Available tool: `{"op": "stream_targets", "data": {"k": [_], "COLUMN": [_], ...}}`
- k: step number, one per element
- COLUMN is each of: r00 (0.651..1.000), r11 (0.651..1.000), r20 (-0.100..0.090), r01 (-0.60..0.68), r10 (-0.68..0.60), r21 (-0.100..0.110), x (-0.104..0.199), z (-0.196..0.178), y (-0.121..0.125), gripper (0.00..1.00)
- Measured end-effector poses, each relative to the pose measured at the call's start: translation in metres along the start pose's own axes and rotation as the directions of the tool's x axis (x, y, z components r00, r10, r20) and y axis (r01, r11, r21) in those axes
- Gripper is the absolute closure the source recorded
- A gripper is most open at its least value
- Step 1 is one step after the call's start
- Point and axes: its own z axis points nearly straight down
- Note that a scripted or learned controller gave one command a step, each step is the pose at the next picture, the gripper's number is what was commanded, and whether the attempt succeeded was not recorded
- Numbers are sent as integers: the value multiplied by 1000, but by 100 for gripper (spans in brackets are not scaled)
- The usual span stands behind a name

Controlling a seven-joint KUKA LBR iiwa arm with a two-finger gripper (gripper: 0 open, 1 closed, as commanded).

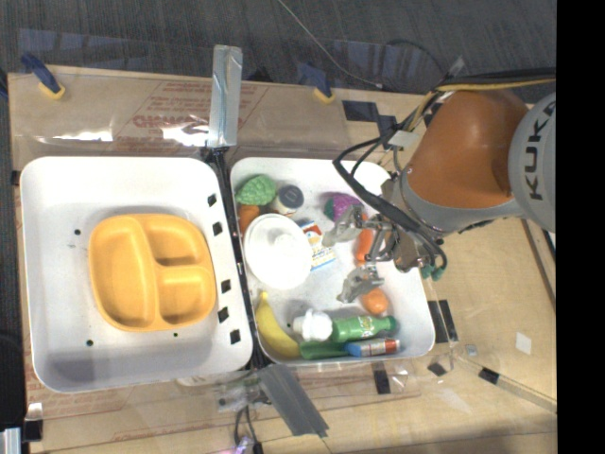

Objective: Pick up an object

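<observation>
Lying in the right bin (pixel 416 296), the orange carrot (pixel 365 244) sits touching or just beside the hand (pixel 364 270), its long axis running away from the fingertips toward the wrist. Finger state cannot be determined. An orange ball (pixel 376 302) rests just below the hand.

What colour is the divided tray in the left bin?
Yellow-orange. The divided tray shows plainly in the camera view.

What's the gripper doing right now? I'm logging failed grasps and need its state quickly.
Gripper: over the right bin, fingers' state cannot be told.
</observation>
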Motion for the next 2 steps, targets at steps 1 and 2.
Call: {"op": "stream_targets", "data": {"k": [1, 2], "r00": [1000, 995], "r11": [1000, 996], "r20": [-3, 26], "r01": [7, -93], "r10": [-7, 93], "r21": [-1, 3], "x": [-30, 9], "z": [55, 112], "y": [-75, -76], "gripper": [0, 0]}}
